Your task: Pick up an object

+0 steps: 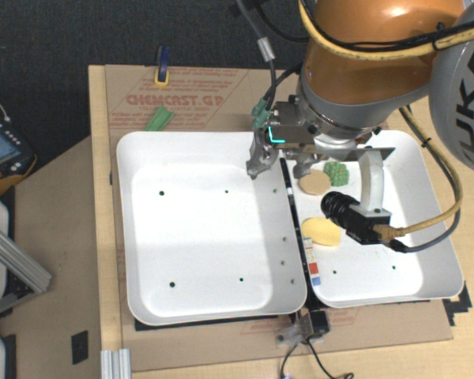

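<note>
We found the gripper (280, 164) with fingers (260, 161) spread and empty, and judged it best to centre them over the tan disc (314, 183) just beside them before lowering.

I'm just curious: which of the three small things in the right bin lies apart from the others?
The yellow lump, nearer the camera; the tan disc and green piece sit together farther back.

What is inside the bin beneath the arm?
The bin holds a tan round piece, a green knobbly piece beside it and a pale yellow piece nearer the camera. The arm covers the bin's far end, so anything there is hidden.
</note>
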Controlling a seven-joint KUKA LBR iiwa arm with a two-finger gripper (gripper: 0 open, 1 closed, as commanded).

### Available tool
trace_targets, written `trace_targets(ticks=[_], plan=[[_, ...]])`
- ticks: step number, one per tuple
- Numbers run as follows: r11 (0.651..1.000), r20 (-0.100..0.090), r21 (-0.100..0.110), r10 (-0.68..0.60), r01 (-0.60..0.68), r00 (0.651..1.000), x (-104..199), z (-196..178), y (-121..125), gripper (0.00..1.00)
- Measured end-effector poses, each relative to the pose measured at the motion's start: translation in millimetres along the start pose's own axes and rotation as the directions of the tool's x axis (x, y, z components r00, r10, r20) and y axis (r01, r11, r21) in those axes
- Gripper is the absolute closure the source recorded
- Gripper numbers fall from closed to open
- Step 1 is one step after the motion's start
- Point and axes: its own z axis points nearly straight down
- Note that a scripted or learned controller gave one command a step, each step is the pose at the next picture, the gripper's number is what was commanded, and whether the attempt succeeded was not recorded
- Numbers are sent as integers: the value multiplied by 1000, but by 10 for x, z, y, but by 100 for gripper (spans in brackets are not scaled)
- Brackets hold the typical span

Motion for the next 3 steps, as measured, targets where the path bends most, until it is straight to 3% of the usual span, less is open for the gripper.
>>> trace_targets(ticks=[1,2,3], plan=[[1000,-1,-9,5,-5,1000,-439,-748,-69,0],[1000,0,-4,0,0,1000,-408,-812,-64,100],[1000,2,11,-3,3,1000,57,512,308,100]])
